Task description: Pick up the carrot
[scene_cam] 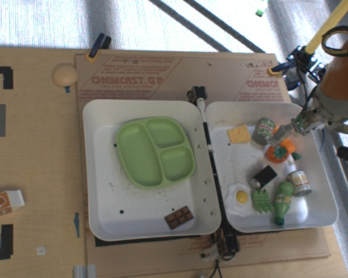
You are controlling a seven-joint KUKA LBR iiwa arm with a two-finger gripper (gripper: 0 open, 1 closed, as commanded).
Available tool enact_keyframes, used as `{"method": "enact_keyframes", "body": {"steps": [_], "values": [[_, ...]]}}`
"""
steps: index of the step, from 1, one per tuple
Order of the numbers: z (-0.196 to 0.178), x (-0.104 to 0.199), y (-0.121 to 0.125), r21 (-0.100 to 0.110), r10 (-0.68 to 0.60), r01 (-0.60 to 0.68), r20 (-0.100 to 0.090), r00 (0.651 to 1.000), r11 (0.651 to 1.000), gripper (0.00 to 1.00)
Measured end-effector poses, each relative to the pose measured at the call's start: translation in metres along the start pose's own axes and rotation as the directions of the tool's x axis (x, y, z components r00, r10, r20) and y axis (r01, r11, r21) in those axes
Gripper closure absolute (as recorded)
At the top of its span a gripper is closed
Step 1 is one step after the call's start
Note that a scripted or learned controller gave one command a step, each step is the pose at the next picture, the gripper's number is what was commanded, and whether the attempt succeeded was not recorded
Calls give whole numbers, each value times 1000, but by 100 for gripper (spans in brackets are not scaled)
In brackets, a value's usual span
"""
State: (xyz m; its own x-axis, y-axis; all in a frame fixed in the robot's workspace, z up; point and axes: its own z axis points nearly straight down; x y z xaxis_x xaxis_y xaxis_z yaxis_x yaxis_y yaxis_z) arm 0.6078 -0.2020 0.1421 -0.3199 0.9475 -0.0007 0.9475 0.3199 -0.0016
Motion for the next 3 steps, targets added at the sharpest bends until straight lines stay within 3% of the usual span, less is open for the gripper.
{"method": "enact_keyframes", "body": {"steps": [1, 2, 3], "values": [[52, -4, 24, -11, 96, -96, -12, 995, 995, 0], [42, -7, 19, 7, 96, -96, -12, 995, 995, 100], [57, 20, -37, -3, -13, 13, 1, 1000, 1000, 100]]}}
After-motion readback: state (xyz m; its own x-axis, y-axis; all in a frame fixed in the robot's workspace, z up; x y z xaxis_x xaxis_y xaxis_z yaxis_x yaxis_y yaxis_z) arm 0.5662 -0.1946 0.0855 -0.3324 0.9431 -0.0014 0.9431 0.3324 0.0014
